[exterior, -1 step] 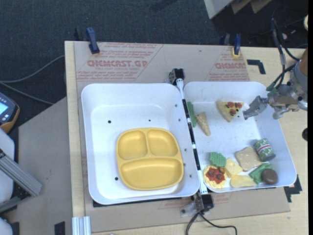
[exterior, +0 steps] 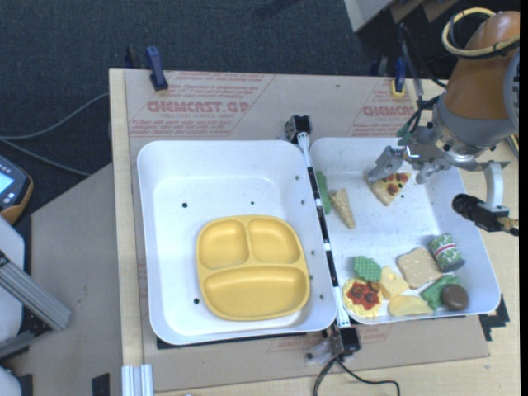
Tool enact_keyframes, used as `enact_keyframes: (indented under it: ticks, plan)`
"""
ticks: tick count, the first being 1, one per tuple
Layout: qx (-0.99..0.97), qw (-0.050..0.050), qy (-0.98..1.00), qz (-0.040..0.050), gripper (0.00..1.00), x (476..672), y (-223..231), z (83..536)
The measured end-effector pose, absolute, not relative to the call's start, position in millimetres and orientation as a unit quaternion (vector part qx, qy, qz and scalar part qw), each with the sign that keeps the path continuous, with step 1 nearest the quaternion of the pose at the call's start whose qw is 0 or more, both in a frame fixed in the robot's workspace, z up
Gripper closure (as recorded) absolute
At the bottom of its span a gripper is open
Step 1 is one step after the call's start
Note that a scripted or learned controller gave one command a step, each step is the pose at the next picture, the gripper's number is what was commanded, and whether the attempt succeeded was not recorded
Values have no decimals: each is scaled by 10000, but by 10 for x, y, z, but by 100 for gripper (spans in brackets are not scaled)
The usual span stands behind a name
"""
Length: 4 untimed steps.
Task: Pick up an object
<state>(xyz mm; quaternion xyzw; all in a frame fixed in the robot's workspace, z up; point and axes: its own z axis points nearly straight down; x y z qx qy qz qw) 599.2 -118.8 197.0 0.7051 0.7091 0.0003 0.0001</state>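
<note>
Two white bins sit side by side. The left bin (exterior: 165, 221) holds one yellow divided plate (exterior: 252, 266). In the right bin (exterior: 470, 238) the gripper (exterior: 402, 170) hangs with its fingers spread, one toy pizza slice (exterior: 389, 188) lying just under them — not lifted. Nearby lies one tan wedge (exterior: 342, 208); at the near end cluster one green can (exterior: 446, 252), one bread slice (exterior: 417, 266) and one small round pizza (exterior: 365, 296)

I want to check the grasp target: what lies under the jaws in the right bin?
Under the gripper lies a pizza slice on the right bin floor. Its upper end is covered by the gripper.
</note>
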Motion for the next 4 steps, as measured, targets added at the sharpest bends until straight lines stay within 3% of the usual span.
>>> enact_keyframes:
  ticks: [1, 2, 3, 4]
  plan:
    - [7079, -15, 7063, -21, 0, 6301, -1644, 829]
    - [7079, -44, 7063, -84, 0, 6618, -1422, 862]
    - [7080, -28, 7062, -67, 100, 6622, -1436, 983]
    - [7077, -30, 7065, -68, 0, 6622, -1431, 977]
